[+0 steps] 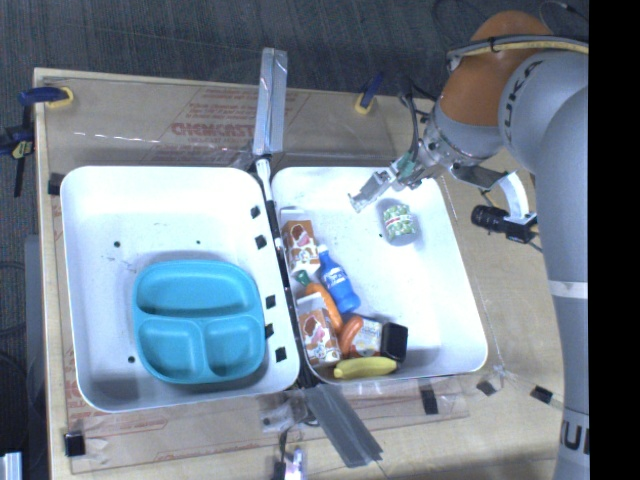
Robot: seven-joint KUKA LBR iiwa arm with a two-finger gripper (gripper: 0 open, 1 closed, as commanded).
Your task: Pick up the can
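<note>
While the clutter of packets, a blue bottle and a banana sits along the lower left of the right bin, I note the can lies apart from it, alone on bare floor in the bin's upper right. I read the can as lying on its side. Just above and left of it hangs the gripper, fingers spread apart, nothing between them. I judge the coming move a short shift down-right.

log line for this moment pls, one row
phase: approach | gripper: over right bin, beside can | can: lying apart, not held | blue tray: left bin
</note>
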